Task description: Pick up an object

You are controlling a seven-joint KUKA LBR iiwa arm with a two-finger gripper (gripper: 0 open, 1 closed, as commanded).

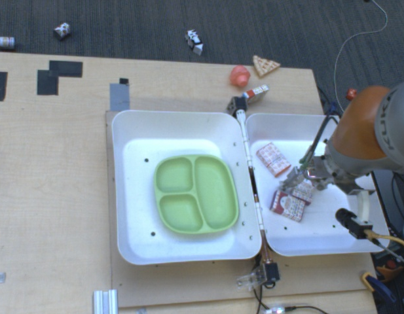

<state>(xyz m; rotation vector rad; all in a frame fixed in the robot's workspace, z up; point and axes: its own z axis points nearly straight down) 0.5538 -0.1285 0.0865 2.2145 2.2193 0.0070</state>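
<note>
This is a robotics lab: a pale wooden bench (pixel 51 175) marked with black tape squares (pixel 57 74) carries two shallow white plastic bins (pixel 120 175) clamped side by side, loose cables (pixel 359 38) trail over dark grey carpet (pixel 156 12), and small stray props lie scattered at the far side.

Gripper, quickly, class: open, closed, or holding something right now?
Gripper: low in the right bin, over the lower red-and-white packet; whether it is open, closed or holding cannot be told.

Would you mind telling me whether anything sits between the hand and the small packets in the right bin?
Nothing visible does. The hand is right above the lower packet in the right bin; the other packet lies apart.
</note>
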